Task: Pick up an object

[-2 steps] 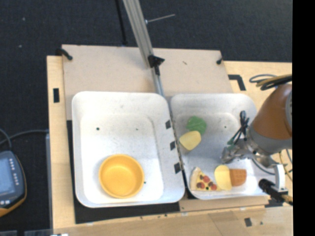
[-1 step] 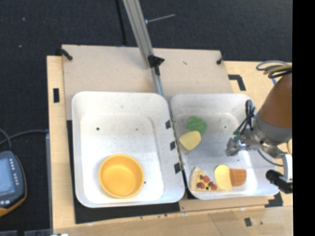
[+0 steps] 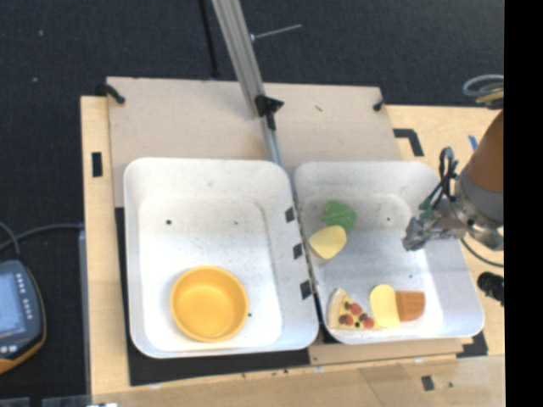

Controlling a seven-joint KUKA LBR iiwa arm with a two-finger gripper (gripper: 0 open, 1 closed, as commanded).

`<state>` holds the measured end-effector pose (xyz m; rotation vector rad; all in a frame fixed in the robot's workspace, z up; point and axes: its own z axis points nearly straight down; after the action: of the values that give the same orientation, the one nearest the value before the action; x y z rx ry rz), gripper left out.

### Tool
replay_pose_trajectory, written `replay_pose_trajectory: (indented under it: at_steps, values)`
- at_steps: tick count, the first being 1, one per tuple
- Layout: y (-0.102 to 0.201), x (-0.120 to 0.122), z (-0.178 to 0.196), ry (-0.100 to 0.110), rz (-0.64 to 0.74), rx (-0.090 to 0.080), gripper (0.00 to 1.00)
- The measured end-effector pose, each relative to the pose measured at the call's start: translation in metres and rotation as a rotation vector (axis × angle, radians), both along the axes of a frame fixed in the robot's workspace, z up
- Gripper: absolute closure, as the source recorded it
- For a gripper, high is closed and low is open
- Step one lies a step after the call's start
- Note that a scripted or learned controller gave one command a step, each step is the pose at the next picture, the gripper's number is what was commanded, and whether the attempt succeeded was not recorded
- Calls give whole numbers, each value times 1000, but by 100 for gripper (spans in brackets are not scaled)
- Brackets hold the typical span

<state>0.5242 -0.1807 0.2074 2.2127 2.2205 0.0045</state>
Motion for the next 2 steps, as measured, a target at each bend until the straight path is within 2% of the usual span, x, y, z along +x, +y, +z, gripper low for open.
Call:
replay_pose_trajectory:
  at_steps: [1,2]
  values:
    - [-1,2,31,1,1,1,100]
    - [44,9,40,2,4,3,100]
